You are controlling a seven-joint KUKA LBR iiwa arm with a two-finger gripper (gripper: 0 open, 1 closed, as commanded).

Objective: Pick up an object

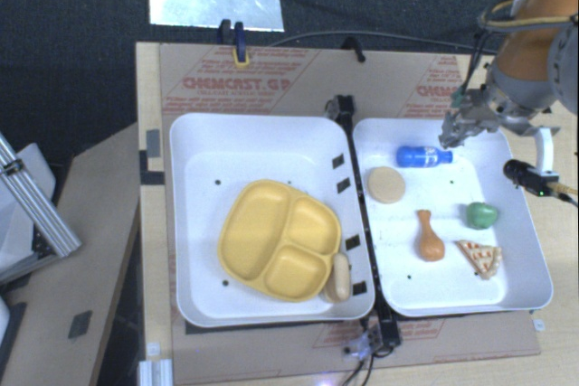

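Five small objects are seen lying in the right bin (534,285). A blue bottle (423,157) with a white cap is laid on its side near the far wall. A round tan cookie (387,184) is placed flat just below it. An orange drumstick (429,237) is set lengthwise mid-bin, a green lump (481,214) lies to its right, and a pizza slice (479,257) is found nearest the front corner

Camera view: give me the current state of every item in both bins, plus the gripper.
Blue bottle: on its side, right bin, under the gripper.
Round cookie: flat.
Drumstick: lying flat.
Green toy: resting.
Pizza slice: flat.
Yellow tray: upright, left bin.
Bread roll: beside the tray.
Gripper: above the bottle's cap end.
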